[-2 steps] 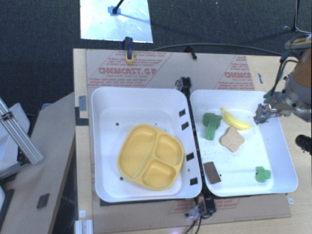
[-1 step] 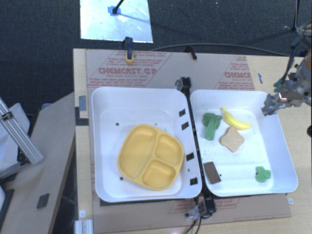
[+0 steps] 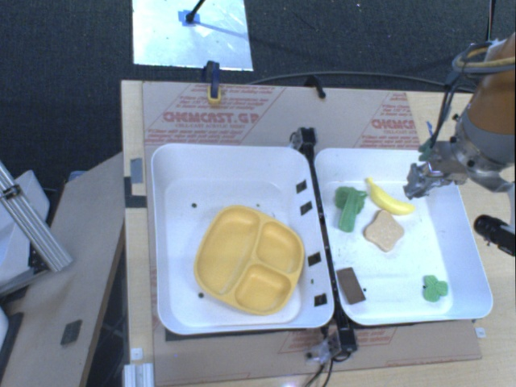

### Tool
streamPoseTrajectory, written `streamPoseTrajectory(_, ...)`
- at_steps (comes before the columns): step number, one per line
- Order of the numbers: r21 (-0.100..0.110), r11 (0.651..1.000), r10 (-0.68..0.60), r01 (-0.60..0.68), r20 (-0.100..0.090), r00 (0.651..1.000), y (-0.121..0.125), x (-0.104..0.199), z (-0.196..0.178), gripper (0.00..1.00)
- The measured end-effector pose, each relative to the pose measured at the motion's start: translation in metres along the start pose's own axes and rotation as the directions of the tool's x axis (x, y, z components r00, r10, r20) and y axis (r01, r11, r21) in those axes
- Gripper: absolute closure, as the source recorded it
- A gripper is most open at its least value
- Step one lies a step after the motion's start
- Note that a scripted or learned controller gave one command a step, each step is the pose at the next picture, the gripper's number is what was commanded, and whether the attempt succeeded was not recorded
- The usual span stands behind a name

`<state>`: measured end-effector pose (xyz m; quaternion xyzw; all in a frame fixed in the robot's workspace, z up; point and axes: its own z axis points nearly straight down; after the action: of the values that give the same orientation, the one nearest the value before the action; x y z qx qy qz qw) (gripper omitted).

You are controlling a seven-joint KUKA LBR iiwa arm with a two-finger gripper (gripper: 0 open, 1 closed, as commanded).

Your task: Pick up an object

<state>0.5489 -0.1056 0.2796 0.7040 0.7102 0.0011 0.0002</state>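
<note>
Camera view: end effector (image 3: 419, 181), finger state unclear, hovers just beside banana (image 3: 390, 198); nothing lifted yet.

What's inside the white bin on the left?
The left bin holds a yellow divided tray with three compartments, and nothing lies in any of them. The tray covers part of the bin floor, so whatever might be beneath it cannot be seen.

Right white bin (image 3: 463, 240): access is crowded at the upper left by a yellow plastic banana (image 3: 389, 198), green broccoli-like piece (image 3: 349, 207) and tan bread slice (image 3: 384, 231). Open floor is left centre-right.
</note>
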Motion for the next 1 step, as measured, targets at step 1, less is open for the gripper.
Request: streamPoseTrajectory(1,0.000,1.000,0.001,-0.001,0.000,1.000,-0.0084,0.0487,0.0174,1.00)
